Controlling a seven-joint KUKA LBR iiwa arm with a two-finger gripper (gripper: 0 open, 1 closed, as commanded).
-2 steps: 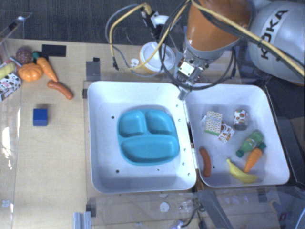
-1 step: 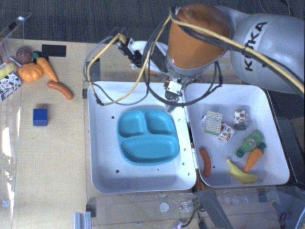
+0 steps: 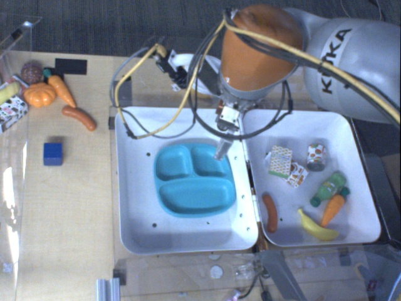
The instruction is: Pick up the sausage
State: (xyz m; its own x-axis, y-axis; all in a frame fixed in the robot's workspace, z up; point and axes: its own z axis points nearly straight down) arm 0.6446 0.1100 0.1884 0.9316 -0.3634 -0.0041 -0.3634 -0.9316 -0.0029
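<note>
A reddish-brown sausage (image 3: 270, 211) lies in the right bin (image 3: 357, 143), close to its left wall and towards the front. The gripper (image 3: 223, 149) hangs below the orange-banded wrist (image 3: 257, 39), over the far right corner of a blue divided tray (image 3: 195, 179) in the left bin (image 3: 135, 187). It is to the left of the sausage and farther back, across the wall between the bins. Nothing shows between the gripper and the sausage.
The right bin also holds two small patterned packets (image 3: 280, 160), a can (image 3: 316, 157), a green bottle (image 3: 329, 189), a carrot (image 3: 334, 209) and a banana (image 3: 316, 226). On the bench to the left lie a second red sausage (image 3: 79, 118), a blue cube (image 3: 53, 153) and a toy pumpkin (image 3: 39, 95).
</note>
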